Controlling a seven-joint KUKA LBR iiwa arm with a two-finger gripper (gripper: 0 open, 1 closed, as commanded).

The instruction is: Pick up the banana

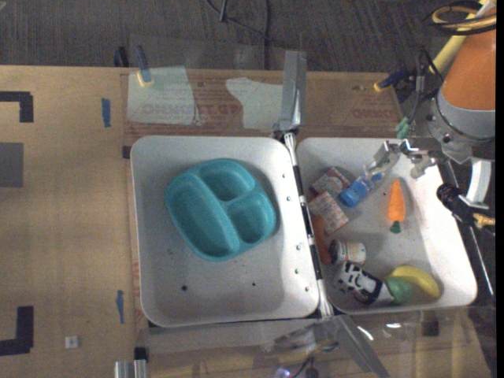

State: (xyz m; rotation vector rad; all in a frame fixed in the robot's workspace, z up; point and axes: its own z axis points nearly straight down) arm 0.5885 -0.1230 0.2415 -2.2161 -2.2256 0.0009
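The yellow banana (420, 279) lies in the near right corner of the right bin (449, 242), next to a green fruit (399, 290). My gripper (400, 161) hangs over the far side of that bin, well behind the banana, with the orange carrot (396, 204) between them. Its two silver fingers (383, 157) stand apart, so it is open with nothing between them.
The right bin also holds a blue object (356, 192), two snack packets (329, 209), a small can (348, 251) and a black-and-white toy (358, 282). A teal divided plate (222, 207) lies in the left bin (157, 282).
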